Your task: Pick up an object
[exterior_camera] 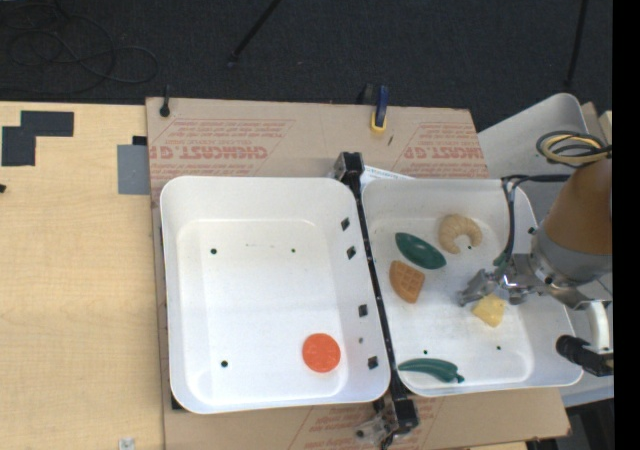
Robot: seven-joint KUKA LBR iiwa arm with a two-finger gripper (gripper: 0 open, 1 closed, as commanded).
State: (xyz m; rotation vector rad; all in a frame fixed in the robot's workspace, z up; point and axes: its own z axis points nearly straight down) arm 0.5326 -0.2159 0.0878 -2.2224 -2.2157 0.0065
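Jaws (487,290) are seen low in the right bin (455,373), their dark fingers (473,290) splayed apart toward the bin's middle, nothing clamped between them. Nearest is a yellow chunk (490,312), lying just below the jaws and touching or nearly touching them; which cannot be told. A waffle (406,281) and green leaf (419,250) lie farther left, a beige ring (460,232) up-left, a green pod (430,369) by the near wall. An orange disc (321,352) rests in the left bin (190,238), well apart. A short drop onto the chunk is judged the likeliest pick.
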